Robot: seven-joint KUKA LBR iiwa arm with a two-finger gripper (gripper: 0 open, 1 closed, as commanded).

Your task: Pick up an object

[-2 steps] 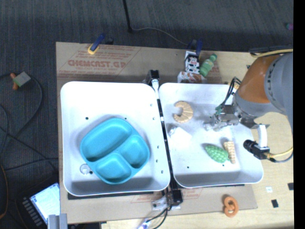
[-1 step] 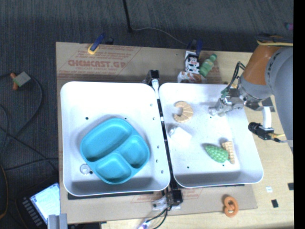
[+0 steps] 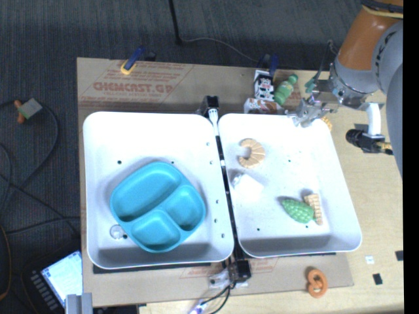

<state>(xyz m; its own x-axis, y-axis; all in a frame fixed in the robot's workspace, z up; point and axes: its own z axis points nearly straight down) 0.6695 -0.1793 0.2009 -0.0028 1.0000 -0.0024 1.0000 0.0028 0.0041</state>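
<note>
In the right bin (image 3: pixel 340 214) lie a curved tan pastry-like piece (image 3: pixel 251 153), a small white object (image 3: pixel 238 181), a green bumpy toy (image 3: pixel 296 210) and a tan ridged piece (image 3: pixel 315 207) touching the green toy's right side. My gripper (image 3: pixel 310 112) hangs over the bin's far right corner, well away from all of these. Nothing shows between its fingers.
The left bin (image 3: pixel 98 142) holds a blue divided tray (image 3: pixel 157 205). A small box and a green object (image 3: pixel 284 90) stand behind the right bin. An orange ring (image 3: pixel 317 282) lies on the bench in front. A black divider clip (image 3: pixel 211 104) sits between the bins.
</note>
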